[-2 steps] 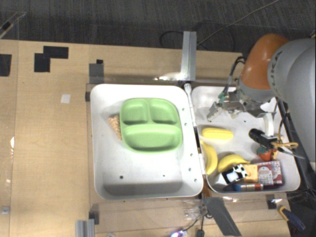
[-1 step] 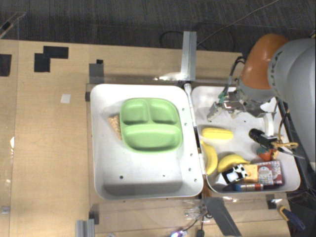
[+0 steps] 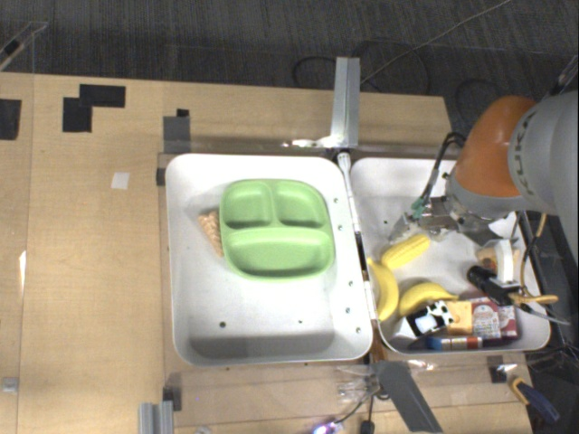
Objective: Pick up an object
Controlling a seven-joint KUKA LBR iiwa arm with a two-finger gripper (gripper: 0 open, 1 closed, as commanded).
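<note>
The arm's pincer (image 3: 418, 220) sits low in the right bin (image 3: 380, 181), at the upper end of a yellow banana-shaped piece (image 3: 406, 249) that lies slanted on the bin floor; from this slanted overhead view I cannot tell how the pincer is set or whether it has hold of anything. Two more yellow bananas lie close by, one curved along the left wall (image 3: 384, 287) and one near the front (image 3: 425, 296), beside a small black-and-white toy (image 3: 432, 316) and a red-labelled packet (image 3: 484, 319). The left bin (image 3: 190, 269) carries a green divided tray (image 3: 275, 226) with a tan biscuit-like scrap (image 3: 211, 231) tucked at its left edge. To do the pick well, I judge the pincer should straddle the slanted banana across its narrow width nearer its middle than its tip, close firmly, then rise straight up, clear of the bin wall and the neighbouring bananas.
</note>
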